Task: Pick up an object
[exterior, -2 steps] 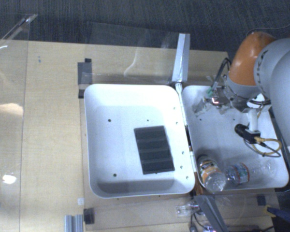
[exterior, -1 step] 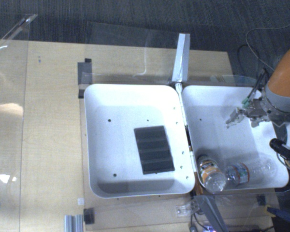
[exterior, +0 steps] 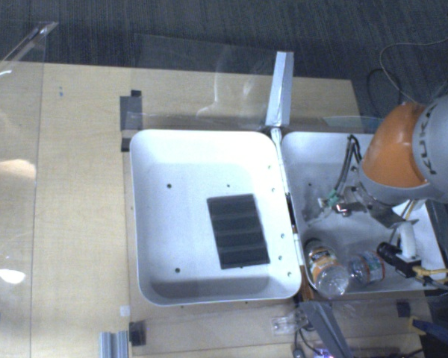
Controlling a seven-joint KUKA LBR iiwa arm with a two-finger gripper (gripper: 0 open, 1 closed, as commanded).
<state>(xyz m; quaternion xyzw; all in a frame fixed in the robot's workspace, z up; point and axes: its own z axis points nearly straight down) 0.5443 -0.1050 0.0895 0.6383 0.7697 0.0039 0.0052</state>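
Pale wooden bench [exterior: 60, 200], 2 shallow white bins. Approach step, by the look of it: gripper [exterior: 340, 206] poised low over the middle of the right bin [exterior: 313, 154], open or closed impossible to tell, holding nothing visible. Along the right bin's near edge, a clear bottle [exterior: 331, 280] and an orange-marked can [exterior: 320, 258]. Next, probably: shifting toward that edge, descending, closing.

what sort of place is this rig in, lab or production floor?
Most likely a robotics lab, not a production floor: one arm over a left bin and a right bin on a plain wooden bench, with office-style carpet behind.
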